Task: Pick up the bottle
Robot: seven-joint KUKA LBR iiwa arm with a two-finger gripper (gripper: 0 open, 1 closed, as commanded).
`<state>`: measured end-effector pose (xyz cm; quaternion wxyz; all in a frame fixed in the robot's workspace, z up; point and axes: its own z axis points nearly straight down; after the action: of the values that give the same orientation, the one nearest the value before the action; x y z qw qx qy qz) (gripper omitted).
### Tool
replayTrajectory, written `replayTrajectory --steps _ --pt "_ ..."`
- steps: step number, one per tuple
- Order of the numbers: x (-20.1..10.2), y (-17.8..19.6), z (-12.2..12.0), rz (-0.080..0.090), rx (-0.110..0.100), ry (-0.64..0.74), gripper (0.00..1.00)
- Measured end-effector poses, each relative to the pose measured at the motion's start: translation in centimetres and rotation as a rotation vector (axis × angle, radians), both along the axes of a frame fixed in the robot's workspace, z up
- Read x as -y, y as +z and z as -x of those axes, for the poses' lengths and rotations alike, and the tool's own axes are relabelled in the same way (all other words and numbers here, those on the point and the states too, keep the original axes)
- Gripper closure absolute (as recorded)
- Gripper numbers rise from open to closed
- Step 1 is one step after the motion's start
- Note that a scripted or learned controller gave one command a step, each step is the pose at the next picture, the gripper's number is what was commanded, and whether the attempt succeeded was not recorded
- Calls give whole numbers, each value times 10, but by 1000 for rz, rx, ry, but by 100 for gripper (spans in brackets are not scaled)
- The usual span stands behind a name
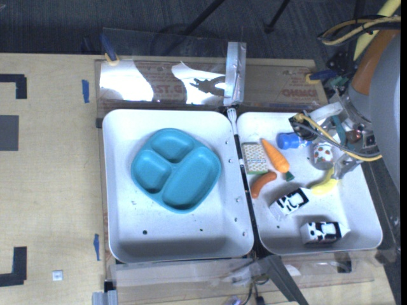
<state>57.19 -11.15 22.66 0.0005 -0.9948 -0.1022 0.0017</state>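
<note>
Two shallow white plastic bins sit side by side on the wooden bench. The left bin (121,138) holds a glossy blue three-compartment plate (176,168), with bare floor around it. The right bin (362,224) is crowded, with open floor mainly along its near edge. The small blue-capped bottle (290,141) lies near the far wall, just beside a smooth orange carrot (276,156). The gripper (337,146) hovers at the bin's right side (finger spread cannot be told).

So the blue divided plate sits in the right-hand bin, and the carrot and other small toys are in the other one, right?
Not quite. The camera view shows the blue divided plate in the left bin. The carrot and the other small toys lie in the right bin.
</note>
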Motion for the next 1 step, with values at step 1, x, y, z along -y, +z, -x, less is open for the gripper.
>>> replayTrajectory --steps 1 --pt "3 47 -22 0 1 200 0"
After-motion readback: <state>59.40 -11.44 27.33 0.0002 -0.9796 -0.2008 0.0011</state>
